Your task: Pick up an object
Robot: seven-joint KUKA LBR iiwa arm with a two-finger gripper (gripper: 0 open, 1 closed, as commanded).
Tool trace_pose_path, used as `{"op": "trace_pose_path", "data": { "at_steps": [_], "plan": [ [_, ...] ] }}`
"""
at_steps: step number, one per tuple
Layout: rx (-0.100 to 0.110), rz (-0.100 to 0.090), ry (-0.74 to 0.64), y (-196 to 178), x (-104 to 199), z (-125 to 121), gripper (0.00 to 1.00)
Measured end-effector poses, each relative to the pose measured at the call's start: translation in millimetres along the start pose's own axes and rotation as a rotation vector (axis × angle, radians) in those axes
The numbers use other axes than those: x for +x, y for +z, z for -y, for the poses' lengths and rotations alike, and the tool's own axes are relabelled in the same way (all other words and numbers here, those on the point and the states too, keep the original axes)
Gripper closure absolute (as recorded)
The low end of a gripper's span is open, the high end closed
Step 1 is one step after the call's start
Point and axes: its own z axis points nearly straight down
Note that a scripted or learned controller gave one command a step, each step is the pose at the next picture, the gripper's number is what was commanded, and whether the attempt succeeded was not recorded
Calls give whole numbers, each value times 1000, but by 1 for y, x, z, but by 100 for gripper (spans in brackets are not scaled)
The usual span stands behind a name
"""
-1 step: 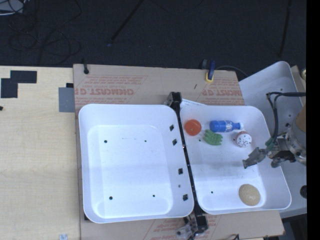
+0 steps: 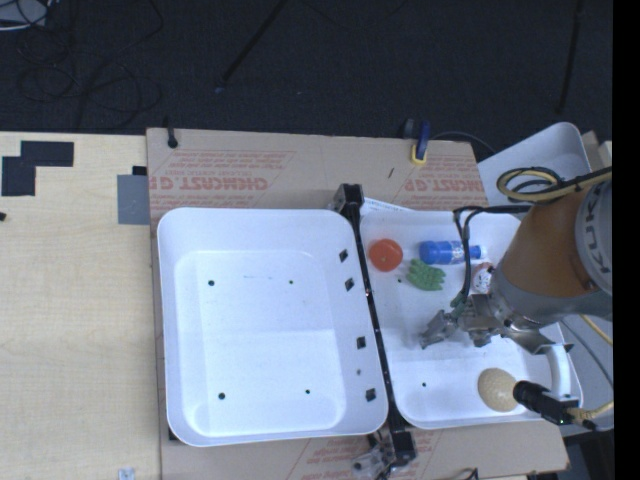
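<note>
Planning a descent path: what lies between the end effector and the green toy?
Bare white bin floor separates end effector from green toy in the camera view.

Grey arm reaching leftward from right, tool point(image 2: 436, 330) low, fingers apart

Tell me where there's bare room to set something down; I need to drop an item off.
The left bin offers open floor wall to wall. The right bin is crowded: orange ball, blue bottle, green toy, gripper, beige ball. Only its near-left corner is bare.

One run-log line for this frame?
gripper low in right bin | holding nothing visible | red ball, green toy, blue bottle, beige ball loose
</note>
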Motion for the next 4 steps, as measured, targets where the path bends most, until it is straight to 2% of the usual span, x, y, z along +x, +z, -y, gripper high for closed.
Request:
{"op": "trace_pose_path", "data": {
  "at_steps": [1, 2, 3, 4],
  "plan": [
    [-11, 7, 1, 30, -23, -74, 0],
    [-7, 5, 4, 19, -24, -71, 100],
    [-29, 12, 3, -224, -48, -79, 100],
    [1, 2, 5, -128, -35, -48, 100]
  ]
}}
